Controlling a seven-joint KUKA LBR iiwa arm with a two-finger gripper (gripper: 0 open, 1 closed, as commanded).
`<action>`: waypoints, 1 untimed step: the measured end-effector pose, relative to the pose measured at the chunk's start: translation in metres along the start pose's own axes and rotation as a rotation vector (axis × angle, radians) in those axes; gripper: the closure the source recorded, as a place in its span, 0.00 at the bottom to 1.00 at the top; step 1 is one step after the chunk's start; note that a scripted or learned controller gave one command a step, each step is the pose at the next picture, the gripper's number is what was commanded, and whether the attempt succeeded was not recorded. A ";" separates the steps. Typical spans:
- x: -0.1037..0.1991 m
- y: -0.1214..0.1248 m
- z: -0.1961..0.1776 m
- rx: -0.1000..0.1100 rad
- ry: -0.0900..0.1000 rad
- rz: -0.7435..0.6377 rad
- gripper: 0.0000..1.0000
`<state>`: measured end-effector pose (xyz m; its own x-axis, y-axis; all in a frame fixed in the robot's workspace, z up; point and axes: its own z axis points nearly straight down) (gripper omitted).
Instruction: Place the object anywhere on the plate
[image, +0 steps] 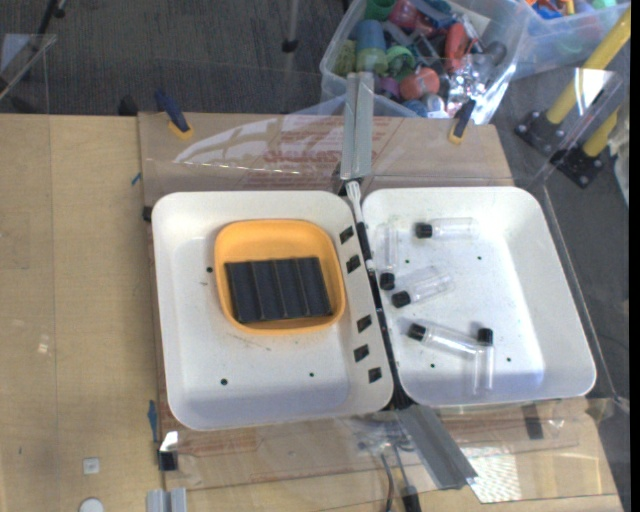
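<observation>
Plate (278, 240): orange, rounded square, smooth, sat in left bin (190, 350).
Object (279, 289): dark ribbed slab lay flat on plate.
Right bin (540, 300): clear, black-capped vials (445, 341) lay scattered.
Jaws: couldn't tell.

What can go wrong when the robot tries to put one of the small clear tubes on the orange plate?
The clear tubes are see-through and lie close together in the right bin, so a grasp may miss or catch two. Being round, a tube might roll. The orange plate already carries a black ribbed block, leaving little bare surface.
</observation>
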<state>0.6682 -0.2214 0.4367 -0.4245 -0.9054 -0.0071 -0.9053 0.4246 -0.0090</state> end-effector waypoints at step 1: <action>0.000 0.000 0.000 0.000 0.000 0.000 0.00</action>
